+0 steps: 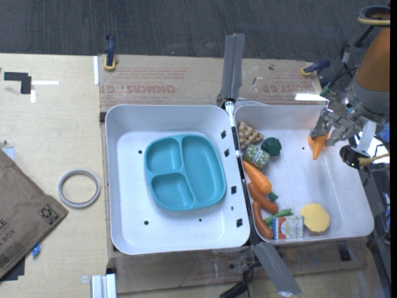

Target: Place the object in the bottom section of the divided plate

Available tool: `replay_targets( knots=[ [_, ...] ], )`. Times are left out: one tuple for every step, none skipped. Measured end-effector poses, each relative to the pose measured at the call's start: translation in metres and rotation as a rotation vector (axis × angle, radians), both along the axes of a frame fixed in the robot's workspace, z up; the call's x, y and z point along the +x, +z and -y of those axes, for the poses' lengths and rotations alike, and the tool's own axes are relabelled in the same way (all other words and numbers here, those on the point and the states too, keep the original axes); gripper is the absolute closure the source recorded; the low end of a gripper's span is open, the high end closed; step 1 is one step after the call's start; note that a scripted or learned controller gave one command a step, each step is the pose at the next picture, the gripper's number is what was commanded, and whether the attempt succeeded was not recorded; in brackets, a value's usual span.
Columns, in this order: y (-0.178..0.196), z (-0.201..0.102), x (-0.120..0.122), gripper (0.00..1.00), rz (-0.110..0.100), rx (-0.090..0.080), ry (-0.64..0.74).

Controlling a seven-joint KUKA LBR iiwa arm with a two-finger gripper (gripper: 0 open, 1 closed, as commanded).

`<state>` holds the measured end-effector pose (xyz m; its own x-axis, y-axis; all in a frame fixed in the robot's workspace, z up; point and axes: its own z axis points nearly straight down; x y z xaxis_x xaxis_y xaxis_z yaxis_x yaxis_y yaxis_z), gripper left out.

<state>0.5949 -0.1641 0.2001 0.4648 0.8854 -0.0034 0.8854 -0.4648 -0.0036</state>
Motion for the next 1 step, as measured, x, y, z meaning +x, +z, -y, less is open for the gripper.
replay_targets(
  knots=[
    [0.0852,-0.0893,0.0043,1.0,0.001,0.001,0.046]
  ],
)
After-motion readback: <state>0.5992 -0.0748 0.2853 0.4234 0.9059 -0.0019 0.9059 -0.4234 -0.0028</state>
